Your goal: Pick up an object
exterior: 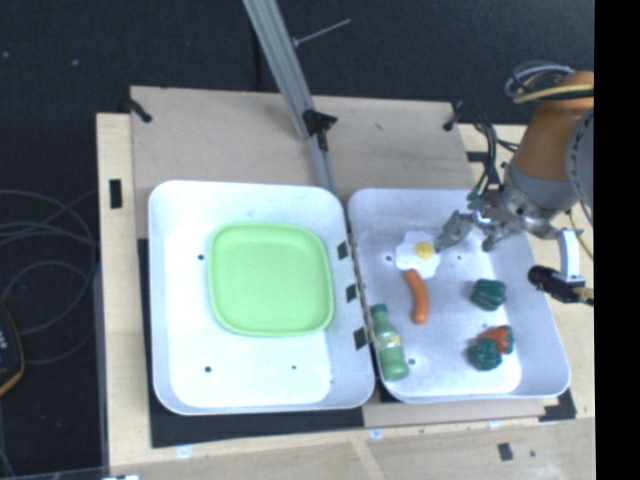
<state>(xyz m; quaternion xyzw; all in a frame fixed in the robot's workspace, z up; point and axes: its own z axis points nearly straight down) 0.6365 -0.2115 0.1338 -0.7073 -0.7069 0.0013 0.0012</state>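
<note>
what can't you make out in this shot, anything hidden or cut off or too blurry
- Gripper: camera view; too blurred to judge its state or whether it touches the fried-egg toy.
- Grey arm with orange band: cut off by the right edge.
- Red and teal toy in the right white bin: too small to identify.
- Green bottle: label unreadable.

Light: even, from above my desk [230,138]
Bins [180,368]: bright, slightly washed out
Surround: dark
Focus: soft (small details blur)
</note>
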